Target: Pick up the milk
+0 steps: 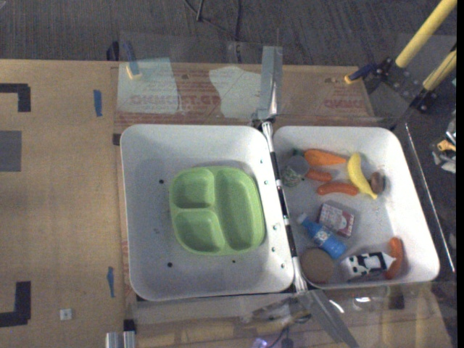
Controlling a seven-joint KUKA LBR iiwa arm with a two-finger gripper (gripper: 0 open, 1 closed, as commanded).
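Plywood bench [58, 194] on grey carpet [72, 13] bears two white bins [145, 267], perhaps taped; fingers' state indeterminable.

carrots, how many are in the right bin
3: one carrot at the far side, a smaller carrot just below it, and a third carrot beside the banana.
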